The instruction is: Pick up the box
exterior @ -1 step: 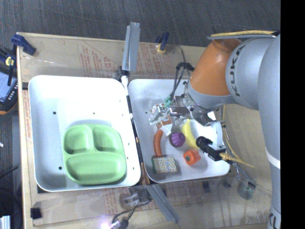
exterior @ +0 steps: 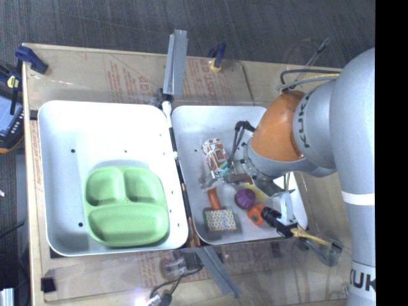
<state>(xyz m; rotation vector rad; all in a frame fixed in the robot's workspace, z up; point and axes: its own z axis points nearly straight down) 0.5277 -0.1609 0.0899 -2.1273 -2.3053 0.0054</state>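
Reaching in from the right with the grey arm [exterior: 357, 126], orange band [exterior: 280, 129] over the right bin [exterior: 191, 127]. Setting the gripper [exterior: 222, 173] low over that bin's middle, just below the brown-and-white box [exterior: 215, 150], which lies in the bin's upper half, near its left wall. Cannot tell whether the gripper is open or closed, or whether it touches the box.

Lying nearer the front of the same bin: a short orange piece [exterior: 214, 199], a round purple thing [exterior: 245, 199], a red-orange thing [exterior: 255, 214] and a speckled yellow-green block [exterior: 220, 220] at the front wall. Too small to name any more closely.

Holding only a green three-compartment tray [exterior: 125, 206] in the left bin [exterior: 64, 126], toward its front.

Resting both bins on a pale board bench [exterior: 95, 75] with red print, blue clamps at its far left corner [exterior: 29, 55] and far edge [exterior: 218, 53], a grey metal bar [exterior: 175, 59] above the gap between the bins. Dark carpet [exterior: 95, 11] beyond.

Hiding the right bin's right wall behind the arm.
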